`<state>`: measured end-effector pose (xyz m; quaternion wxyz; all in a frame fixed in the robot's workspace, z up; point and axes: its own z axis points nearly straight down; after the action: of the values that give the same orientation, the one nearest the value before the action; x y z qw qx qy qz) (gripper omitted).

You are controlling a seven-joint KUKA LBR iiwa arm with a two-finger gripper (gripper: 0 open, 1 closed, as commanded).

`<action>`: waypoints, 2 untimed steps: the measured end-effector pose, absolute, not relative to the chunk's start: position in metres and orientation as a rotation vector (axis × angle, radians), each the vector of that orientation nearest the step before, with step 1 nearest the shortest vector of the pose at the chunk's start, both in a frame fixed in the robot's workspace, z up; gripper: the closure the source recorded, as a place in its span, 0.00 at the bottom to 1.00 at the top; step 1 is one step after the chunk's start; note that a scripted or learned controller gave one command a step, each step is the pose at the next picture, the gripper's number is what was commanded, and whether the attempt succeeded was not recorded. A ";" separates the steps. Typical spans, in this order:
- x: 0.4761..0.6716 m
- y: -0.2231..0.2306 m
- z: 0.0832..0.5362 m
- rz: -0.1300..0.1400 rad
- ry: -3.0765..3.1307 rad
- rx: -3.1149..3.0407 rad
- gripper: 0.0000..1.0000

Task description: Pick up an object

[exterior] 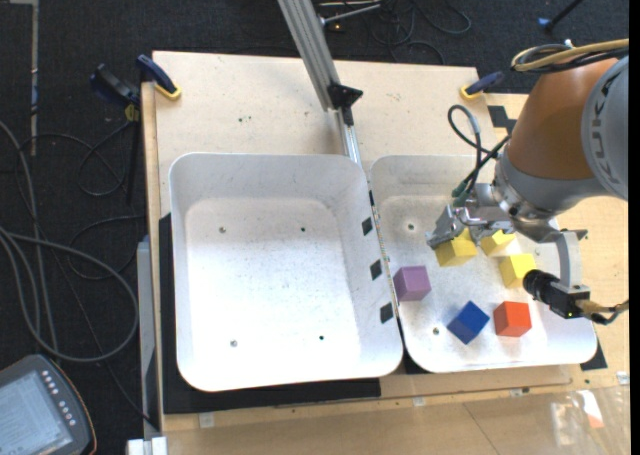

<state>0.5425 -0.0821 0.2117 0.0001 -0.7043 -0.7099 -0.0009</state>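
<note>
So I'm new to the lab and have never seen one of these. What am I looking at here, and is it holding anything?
One camera looks down at a slant on a bench with two shallow white bins. The grey and orange arm reaches in from the right. Its gripper is low over the right bin, right at a yellow block; whether it grips it, I cannot tell. Also there: two more yellow blocks, a purple block, a blue block and an orange block. The left bin sits alongside.
</note>
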 end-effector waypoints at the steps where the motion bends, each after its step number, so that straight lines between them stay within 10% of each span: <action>1: 0.546 -0.024 0.220 -0.003 -2.231 -2.212 1.00; 2: 0.539 0.033 0.213 -0.001 -2.229 -2.210 1.00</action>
<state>0.5392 0.0328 0.2131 0.0016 -0.7041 -0.7101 -0.0002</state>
